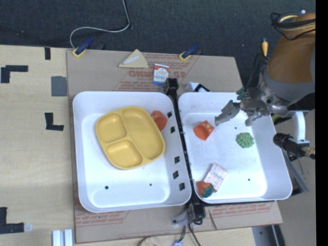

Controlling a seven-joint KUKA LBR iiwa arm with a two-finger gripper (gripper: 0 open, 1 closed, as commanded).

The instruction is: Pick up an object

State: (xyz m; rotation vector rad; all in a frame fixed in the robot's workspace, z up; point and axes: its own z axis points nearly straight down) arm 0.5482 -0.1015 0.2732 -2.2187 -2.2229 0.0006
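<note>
Two fingers of the pincer (238, 115) spread apart, gripping nothing. Green ball (245, 140) sits just below it, orange block (203, 130) to its left. Ball looks light, bumpy, may roll; pinch across its middle.

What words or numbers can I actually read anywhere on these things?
None can be read for sure.
Red print on the cardboard sheet: faint, too blurred to read.
Small box behind the bins: print too small.
White packet in the right bin: print too small.
</note>
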